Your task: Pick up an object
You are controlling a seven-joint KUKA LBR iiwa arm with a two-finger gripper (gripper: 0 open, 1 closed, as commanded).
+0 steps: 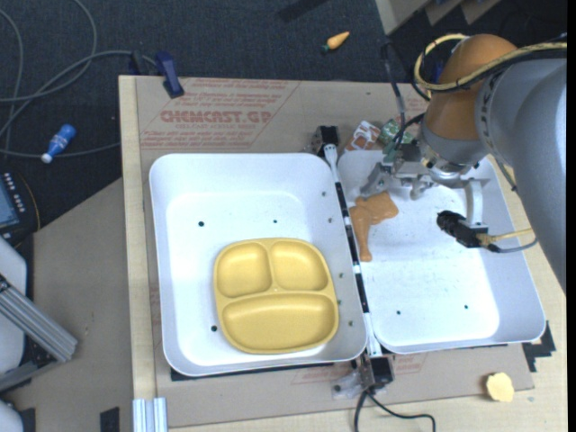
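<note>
The gripper (416, 180) is low beside the brown piece (372, 216). I cannot tell its state. Next, I think, it must close on the piece

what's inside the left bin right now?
The left bin holds one thing: a yellow divided plate, three compartments, lying flat toward the near side. A few dark dots show on the bin floor around it. The floor under the plate is covered, so anything there is hidden.

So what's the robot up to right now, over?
End effector low over right bin, far corner. Orange-brown object beside it by the divider, not seen gripped. Yellow divided tray sits in left bin, out of the way.
</note>
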